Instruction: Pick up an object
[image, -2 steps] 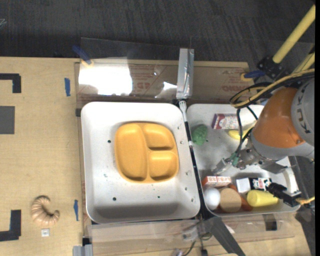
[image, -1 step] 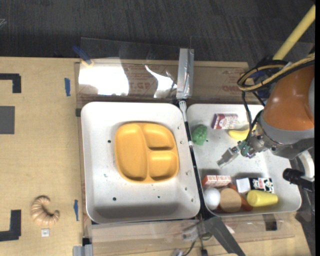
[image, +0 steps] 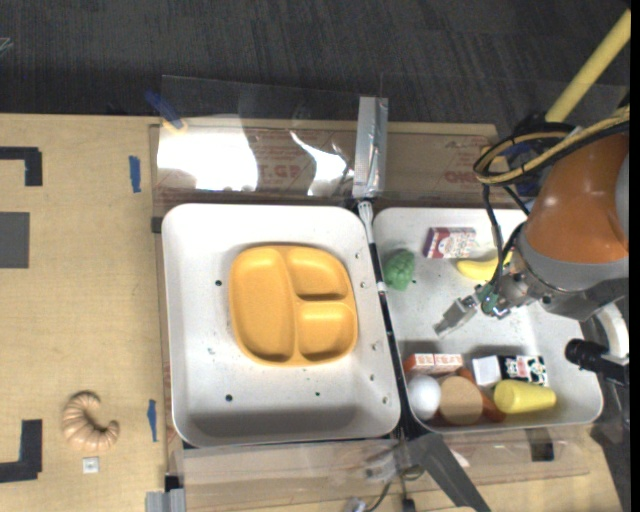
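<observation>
The yellow divided tray (image: 293, 303) looks like smooth matt plastic, resting in the left white bin (image: 190, 330), itself smooth and faintly glossy plastic.

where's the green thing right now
The green object lies in the right bin, near its upper-left corner against the divider, left of the small red-and-white box.

My bench (image: 80, 300) is light brown board. Directly on it I see two white bins (image: 190, 330) side by side and a croissant-shaped toy (image: 90, 420) near its left front.
</observation>
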